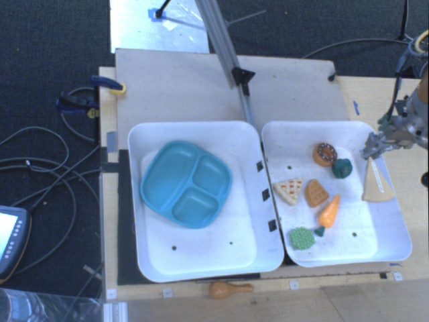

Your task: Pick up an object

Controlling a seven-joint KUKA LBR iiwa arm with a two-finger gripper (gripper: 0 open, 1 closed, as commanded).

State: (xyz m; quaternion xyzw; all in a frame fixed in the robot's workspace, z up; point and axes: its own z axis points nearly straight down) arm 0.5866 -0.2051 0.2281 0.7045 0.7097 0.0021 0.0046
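A: Gripper sat at the right bin's far right edge, toward three o'clock of the scene. I could not tell whether it was open or closed; nothing showed between its tips.

B: What lay nearest it?

A: A pale wedge, just beside it at six o'clock, long axis running twelve to six along the bin's right wall. I judged that the likeliest target, needing only a short drop.

B: And beyond that?

A: A dark green piece at about eight o'clock of the gripper, with a doughnut touching or nearly touching it at nine. Farther on, an orange carrot tilted one-to-seven, a waffle, a pizza slice, and a green lump at seven.

B: The other bin?

A: Well apart at nine o'clock, the left bin held a blue divided plate. The surface lay past both.
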